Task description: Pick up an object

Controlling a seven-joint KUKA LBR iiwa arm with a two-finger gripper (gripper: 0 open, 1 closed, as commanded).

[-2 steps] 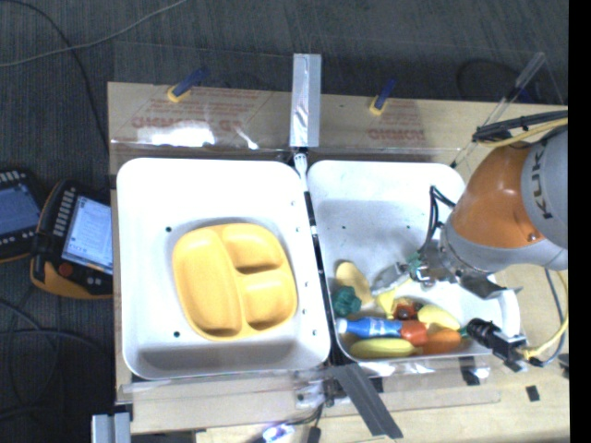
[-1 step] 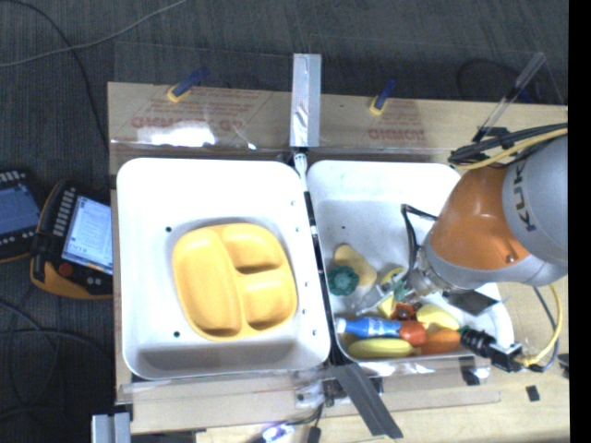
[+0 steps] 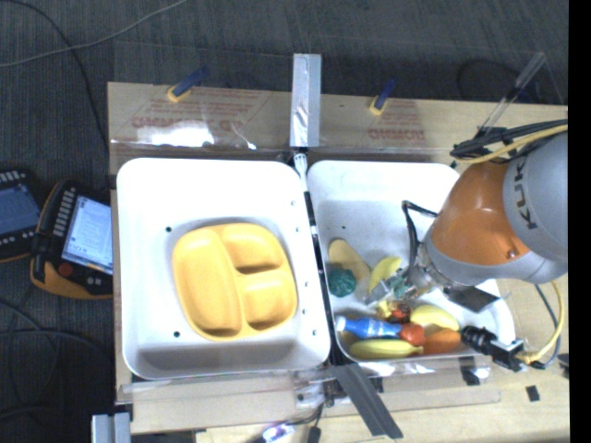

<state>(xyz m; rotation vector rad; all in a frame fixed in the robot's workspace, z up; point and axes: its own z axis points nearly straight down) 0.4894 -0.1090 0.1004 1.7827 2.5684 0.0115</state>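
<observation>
Objects (image 3: 399,326) crowd the right bin's (image 3: 369,187) near end; hand (image 3: 404,287) hangs just above them, grip state indiscernible, likely reach step, next needing a clean descent onto one item.

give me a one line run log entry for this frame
arm: over right bin | gripper: low among toy food pile | grasp: unconfirmed | left bin: yellow tray untouched
</observation>
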